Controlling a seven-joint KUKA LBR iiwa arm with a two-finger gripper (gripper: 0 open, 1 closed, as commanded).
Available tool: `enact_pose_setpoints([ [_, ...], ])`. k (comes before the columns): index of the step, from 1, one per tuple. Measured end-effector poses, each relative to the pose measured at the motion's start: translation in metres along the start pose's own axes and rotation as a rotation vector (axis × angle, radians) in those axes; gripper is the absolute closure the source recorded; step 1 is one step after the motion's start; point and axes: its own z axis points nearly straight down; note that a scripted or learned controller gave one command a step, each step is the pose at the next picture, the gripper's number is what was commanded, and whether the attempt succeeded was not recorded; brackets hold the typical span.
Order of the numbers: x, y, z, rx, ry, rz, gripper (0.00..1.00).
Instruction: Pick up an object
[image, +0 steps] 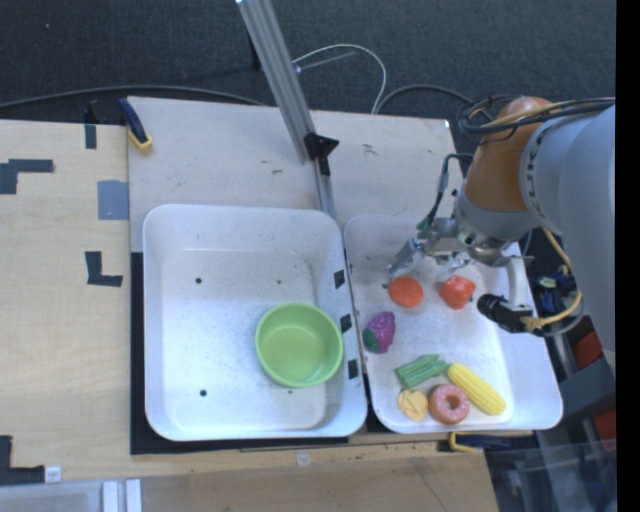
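Two orange toys (406, 292) lie just below the gripper (432, 255).

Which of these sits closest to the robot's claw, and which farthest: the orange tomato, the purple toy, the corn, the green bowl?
From the gripper:
1. Orange tomato, just below it in the right bin.
2. Purple toy, by that bin's left wall.
3. Corn, near the front edge.
4. Green bowl, in the left bin.

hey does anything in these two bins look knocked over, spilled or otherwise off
Nothing stands out. The green bowl sits upright in the left bin; the toy foods, including the corn cob and donut, lie loose inside the right bin.
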Motion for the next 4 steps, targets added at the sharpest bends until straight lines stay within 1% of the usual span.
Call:
enact_pose_setpoints([
  [1,0.000,0.000,0.043,-0.007,-0.002,0.001,0.00],
  [2,0.000,0.001,0.031,-0.008,-0.003,0.001,1.00],
  [3,-0.002,0.001,-0.032,-0.012,-0.001,0.002,1.00],
  [4,-0.003,0.012,-0.084,-0.012,-0.001,0.001,1.00],
])
